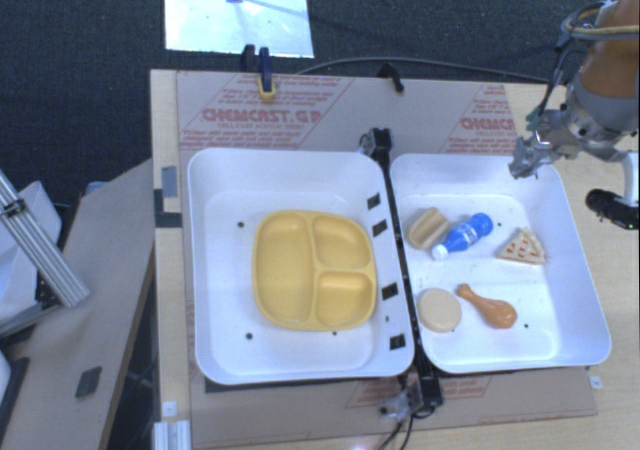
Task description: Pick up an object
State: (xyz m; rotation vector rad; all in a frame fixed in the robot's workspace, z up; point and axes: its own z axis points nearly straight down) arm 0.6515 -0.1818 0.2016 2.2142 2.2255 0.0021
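Bench, right bin (575,268): gripper (527,160) above far rim, grip state unclear. Bottle (463,236) below it looks light, slick; take mid-body.

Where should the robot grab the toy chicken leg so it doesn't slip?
Probably from straight above, pinching the thin bone end of the chicken leg, toward the round cookie. That end is narrow; the meaty end toward the right bin's near corner is fatter and rounder.

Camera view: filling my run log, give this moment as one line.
gripper: above right bin's far rim | holding: nothing seen | bottle, drumstick: in bin
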